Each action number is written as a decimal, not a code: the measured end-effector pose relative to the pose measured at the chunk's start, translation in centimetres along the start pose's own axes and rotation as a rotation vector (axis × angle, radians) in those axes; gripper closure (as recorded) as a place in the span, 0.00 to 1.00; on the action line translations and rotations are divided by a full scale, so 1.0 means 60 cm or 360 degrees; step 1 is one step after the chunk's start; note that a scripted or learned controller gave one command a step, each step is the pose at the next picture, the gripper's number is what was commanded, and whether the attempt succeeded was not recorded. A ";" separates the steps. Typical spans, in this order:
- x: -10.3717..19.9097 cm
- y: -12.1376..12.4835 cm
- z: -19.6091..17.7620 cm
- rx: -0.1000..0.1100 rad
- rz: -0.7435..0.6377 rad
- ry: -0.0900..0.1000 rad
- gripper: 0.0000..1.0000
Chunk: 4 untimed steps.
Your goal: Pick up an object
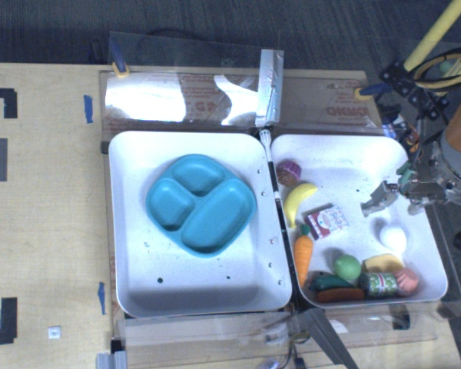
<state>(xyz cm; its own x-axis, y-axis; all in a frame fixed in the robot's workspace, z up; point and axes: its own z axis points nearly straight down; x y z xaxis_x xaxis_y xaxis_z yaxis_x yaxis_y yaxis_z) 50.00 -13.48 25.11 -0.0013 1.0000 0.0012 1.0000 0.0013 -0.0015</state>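
Observation:
The right bin point(346, 156) holds several small items: a purple ball point(289, 171), a yellow banana point(298, 201), a red-and-white carton point(326, 221), an orange carrot point(303, 257), a green ball point(347, 267), a white egg point(393, 239), and a green can point(380, 284) lying beside a pink piece point(408, 281). My gripper point(378, 199) hangs over the right half of this bin. It is up and to the left of the egg and to the right of the carton. I see nothing held in it.
The left bin point(131, 267) holds a blue divided plate point(201, 204). A metal divider point(270, 87) and a clear panel stand behind the bins. Cables and a yellow hose point(439, 29) crowd the upper right. Wooden bench top lies to the left.

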 end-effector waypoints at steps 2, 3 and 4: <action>0.058 0.081 0.273 -0.0013 -0.0188 -0.0003 0.00; 0.059 0.083 0.256 -0.0018 -0.0187 -0.0004 1.00; 0.207 0.131 0.082 -0.0015 -0.0418 0.0000 1.00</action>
